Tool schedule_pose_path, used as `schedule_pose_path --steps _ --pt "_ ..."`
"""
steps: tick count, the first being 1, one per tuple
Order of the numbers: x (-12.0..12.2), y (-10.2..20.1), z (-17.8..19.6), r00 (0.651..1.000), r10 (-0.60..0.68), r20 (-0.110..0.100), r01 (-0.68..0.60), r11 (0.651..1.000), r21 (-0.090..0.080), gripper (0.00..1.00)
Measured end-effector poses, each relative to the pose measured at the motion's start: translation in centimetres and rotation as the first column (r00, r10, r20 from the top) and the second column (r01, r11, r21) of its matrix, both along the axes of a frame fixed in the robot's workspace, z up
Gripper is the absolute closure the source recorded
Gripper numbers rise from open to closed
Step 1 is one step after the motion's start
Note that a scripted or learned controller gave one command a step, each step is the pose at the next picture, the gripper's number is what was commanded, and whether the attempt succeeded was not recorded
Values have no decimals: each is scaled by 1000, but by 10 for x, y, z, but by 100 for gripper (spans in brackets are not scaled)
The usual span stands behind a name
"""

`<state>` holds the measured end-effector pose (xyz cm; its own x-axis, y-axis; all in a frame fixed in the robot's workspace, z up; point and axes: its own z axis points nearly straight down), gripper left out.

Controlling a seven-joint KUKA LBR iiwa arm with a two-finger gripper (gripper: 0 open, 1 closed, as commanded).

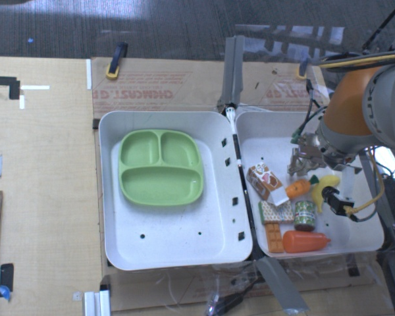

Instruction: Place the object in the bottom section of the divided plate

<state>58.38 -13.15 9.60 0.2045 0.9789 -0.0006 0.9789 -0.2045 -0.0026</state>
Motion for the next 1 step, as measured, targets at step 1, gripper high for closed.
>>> schedule_pose_path --steps 1 --pt "-7 58 95 939 343 2 -343 939 -1 100"
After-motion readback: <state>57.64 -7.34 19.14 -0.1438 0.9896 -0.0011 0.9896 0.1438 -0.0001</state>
